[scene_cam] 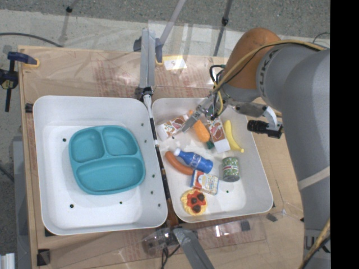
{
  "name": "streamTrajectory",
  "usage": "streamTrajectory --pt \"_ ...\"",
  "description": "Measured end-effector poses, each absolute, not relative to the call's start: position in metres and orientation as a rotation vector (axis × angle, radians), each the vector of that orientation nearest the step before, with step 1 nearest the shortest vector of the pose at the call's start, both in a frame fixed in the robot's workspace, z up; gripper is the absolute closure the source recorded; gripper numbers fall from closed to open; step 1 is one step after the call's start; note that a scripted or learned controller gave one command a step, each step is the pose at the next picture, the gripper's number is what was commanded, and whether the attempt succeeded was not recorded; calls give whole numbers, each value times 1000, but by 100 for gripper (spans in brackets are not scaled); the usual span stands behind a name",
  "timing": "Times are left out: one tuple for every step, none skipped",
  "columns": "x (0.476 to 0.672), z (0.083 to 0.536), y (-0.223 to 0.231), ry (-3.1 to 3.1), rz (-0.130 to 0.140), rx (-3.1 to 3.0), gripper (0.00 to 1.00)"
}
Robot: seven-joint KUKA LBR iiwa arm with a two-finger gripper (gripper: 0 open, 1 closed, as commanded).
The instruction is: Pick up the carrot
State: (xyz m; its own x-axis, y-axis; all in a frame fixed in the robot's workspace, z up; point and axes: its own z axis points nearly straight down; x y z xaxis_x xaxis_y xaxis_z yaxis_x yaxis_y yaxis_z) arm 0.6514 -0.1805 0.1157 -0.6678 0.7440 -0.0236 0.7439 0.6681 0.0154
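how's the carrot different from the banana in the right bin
The carrot is orange and stubby; the banana is yellow, slimmer and curved. The carrot lies directly under the gripper, among the cartons; the banana lies further right, near the bin's right wall. Both are toy foods, lying flat in the right bin.

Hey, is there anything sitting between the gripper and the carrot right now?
Nothing visible. The gripper is right at the carrot in the right bin, at its upper end. The cartons and banana lie beside the carrot, not over it.
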Motion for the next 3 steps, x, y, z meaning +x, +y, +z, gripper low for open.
streamTrajectory --pt "650 106 -178 2732 13 1510 0" --pt "652 120 -178 2730 16 1502 100" --pt "648 234 -98 2743 2 1523 100"
